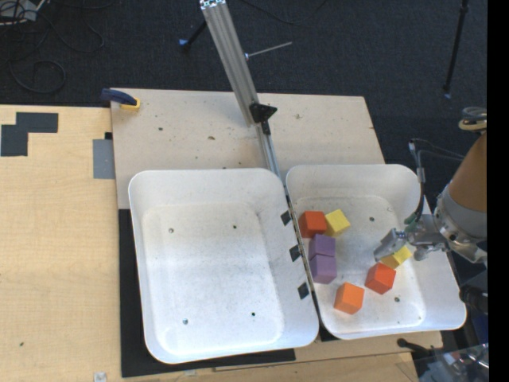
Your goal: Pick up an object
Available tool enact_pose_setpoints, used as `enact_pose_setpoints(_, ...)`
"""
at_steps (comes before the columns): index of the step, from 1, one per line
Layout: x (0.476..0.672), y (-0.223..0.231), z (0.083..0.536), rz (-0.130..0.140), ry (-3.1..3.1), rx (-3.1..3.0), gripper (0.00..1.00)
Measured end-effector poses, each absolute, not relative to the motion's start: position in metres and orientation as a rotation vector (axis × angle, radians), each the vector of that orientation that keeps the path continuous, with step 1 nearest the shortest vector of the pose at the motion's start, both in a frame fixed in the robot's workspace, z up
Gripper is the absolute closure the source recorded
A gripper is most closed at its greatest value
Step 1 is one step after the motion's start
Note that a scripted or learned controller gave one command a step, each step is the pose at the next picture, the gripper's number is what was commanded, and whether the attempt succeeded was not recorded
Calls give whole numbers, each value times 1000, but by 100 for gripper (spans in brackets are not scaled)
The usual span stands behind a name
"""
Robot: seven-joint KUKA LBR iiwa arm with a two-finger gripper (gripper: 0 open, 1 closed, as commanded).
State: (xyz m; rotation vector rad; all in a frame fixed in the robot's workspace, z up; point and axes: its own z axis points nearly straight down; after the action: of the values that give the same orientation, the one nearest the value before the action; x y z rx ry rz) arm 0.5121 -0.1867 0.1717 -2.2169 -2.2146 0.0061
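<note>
Claw around yellow block

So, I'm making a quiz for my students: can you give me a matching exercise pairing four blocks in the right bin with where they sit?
Blocks:
1. purple block
2. orange block
3. yellow block by the claw
4. the other yellow block

Places:
A. nearest the bin's front edge
B. next to the red block at the back
C. along the divider between the bins
D. farthest right

Pairs: 1-C, 2-A, 3-D, 4-B
</note>
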Motion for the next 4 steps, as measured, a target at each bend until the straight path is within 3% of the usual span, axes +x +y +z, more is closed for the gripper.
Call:
enact_pose_setpoints(1,507,-189,108,7,-2213,-2217,0)
enact_pose_setpoints(2,508,-188,92,1,-2215,-2222,0)
enact_pose_setpoints(3,507,-189,102,0,-2206,-2230,100)
enact_pose_setpoints(4,511,-185,145,-2,-2224,-2220,100)
